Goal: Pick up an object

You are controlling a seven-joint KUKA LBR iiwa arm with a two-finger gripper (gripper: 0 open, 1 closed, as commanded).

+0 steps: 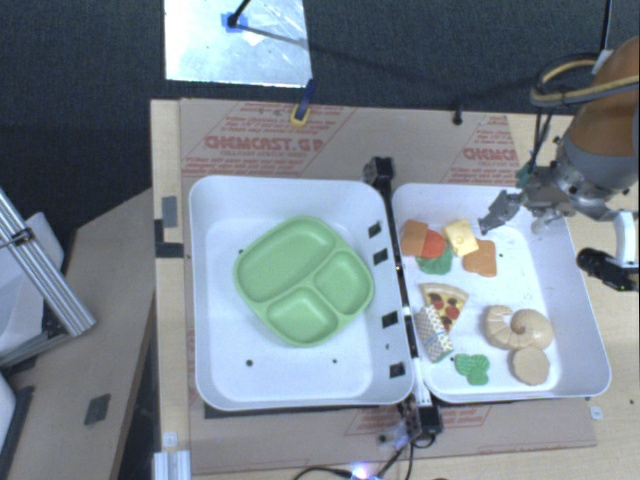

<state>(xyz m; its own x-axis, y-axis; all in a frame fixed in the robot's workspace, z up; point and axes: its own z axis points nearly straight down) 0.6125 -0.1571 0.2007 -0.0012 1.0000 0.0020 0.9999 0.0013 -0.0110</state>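
The bench (250, 133) carries a left bin (210, 268) with a green divided plate (303, 280). The right bin (570, 298) at centre-right holds toy foods, including a pizza slice (444, 302). The end effector (497, 215) hovers above its upper part; finger state: cannot tell.

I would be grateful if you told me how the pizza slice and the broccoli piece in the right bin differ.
The pizza slice is tan with red spots; the broccoli piece is all green. The pizza slice is a flat triangle, the broccoli piece lumpy and smaller. Both lie in the right bin.

Toy food pieces (470, 303) lie scattered in right bin (570, 298).
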